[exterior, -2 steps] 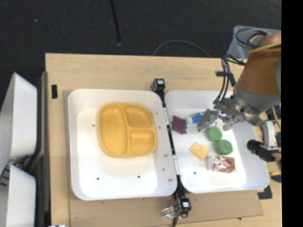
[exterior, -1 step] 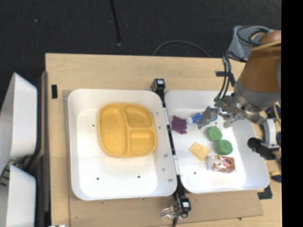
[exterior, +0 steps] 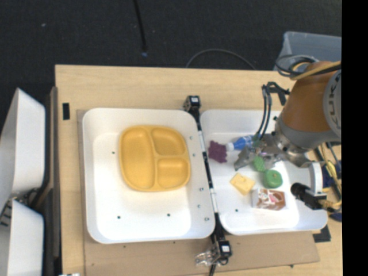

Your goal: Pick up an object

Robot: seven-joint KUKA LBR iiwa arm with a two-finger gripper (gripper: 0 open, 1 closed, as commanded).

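My gripper [exterior: 251, 156] hangs low over the middle of the right bin [exterior: 230, 218], under the orange-banded wrist. Its grey fingers point left and down, close to a green object [exterior: 260, 165] just beneath them. A second green round object [exterior: 273, 179] lies a little to the right and nearer. A blue and white bottle-like item [exterior: 241, 142] lies just behind the fingers. A purple object [exterior: 217, 151] sits at the bin's left side, a yellow block [exterior: 242, 183] nearer the front, and a red and white packet [exterior: 269, 199] at the front right.
The left bin [exterior: 103, 211] holds a yellow divided plate [exterior: 154, 157]. A raised divider with black clips runs between the bins. Cables loop behind the arm at the right. White boxes stand off the bench's left edge.
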